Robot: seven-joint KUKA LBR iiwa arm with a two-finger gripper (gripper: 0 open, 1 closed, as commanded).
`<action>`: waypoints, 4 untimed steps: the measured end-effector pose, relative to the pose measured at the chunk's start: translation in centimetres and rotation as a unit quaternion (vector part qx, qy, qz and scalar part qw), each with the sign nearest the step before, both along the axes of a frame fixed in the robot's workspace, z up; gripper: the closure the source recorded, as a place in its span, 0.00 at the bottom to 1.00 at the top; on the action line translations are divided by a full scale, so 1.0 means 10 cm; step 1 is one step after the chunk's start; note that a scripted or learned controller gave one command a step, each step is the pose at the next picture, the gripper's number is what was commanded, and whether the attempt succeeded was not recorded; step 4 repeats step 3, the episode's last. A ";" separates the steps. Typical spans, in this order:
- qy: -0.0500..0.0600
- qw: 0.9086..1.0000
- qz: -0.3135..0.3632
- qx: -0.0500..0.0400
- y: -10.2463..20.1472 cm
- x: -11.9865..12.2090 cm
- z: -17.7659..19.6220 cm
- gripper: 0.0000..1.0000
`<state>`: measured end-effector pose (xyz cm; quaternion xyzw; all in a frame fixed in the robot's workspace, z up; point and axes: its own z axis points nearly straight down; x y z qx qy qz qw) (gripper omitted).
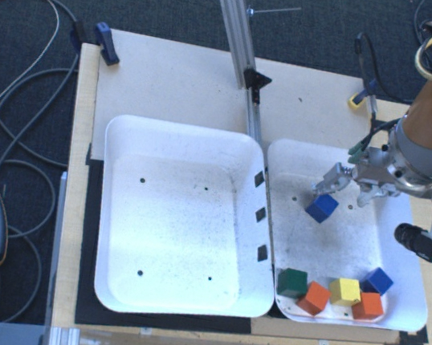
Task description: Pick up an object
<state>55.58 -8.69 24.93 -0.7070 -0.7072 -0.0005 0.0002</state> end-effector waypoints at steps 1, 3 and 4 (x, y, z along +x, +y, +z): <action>0.002 1.000 0.000 0.000 -0.08 0.34 -1.20 0.00; -0.003 1.000 0.001 -0.001 -0.21 0.50 -1.49 0.00; -0.003 1.000 0.001 -0.001 -0.21 0.50 -1.49 0.00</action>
